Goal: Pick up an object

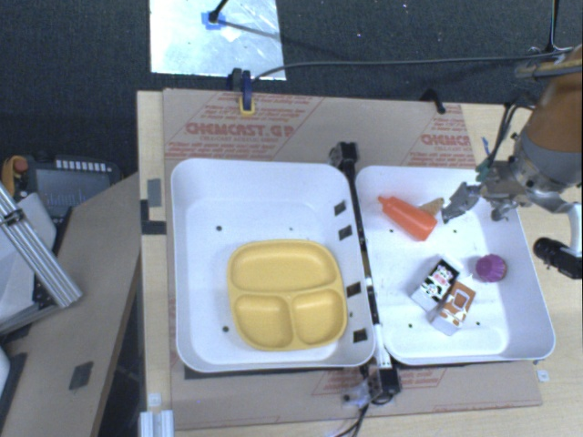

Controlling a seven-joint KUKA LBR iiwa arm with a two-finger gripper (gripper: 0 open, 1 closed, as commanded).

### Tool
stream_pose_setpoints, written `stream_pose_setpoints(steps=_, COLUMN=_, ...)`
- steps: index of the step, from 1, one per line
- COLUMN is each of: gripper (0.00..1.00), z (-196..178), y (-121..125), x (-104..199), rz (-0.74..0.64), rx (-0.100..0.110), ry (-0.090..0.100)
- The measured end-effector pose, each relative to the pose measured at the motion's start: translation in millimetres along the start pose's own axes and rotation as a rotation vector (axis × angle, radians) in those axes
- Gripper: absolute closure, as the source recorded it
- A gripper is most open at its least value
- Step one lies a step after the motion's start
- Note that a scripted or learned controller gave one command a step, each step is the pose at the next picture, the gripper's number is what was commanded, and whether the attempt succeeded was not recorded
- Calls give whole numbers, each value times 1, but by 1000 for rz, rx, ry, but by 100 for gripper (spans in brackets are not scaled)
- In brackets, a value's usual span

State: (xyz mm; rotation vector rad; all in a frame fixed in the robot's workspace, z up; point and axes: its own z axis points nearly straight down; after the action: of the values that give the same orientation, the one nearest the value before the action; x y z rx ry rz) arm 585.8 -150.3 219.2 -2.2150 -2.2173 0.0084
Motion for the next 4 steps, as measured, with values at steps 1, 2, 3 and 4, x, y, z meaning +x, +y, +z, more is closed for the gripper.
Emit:
stream_pose_setpoints(steps=1, gripper=0, z=-6, y=2, x=0, rz=-2, rx=-11, ry=-2)
stream_pose_setpoints(steps=2, gripper=0, z=57, y=4, x=0, rz=0, rx=-6, ry=-1)
stream_pose_setpoints(steps=3, gripper=0, z=116, y=10, x=5, rz=-3, rx=-8, ry=-1)
stream_pose_setpoints(steps=4, gripper=0, z=135, y=11, x=6, rz=-1, rx=-9, ry=-2)
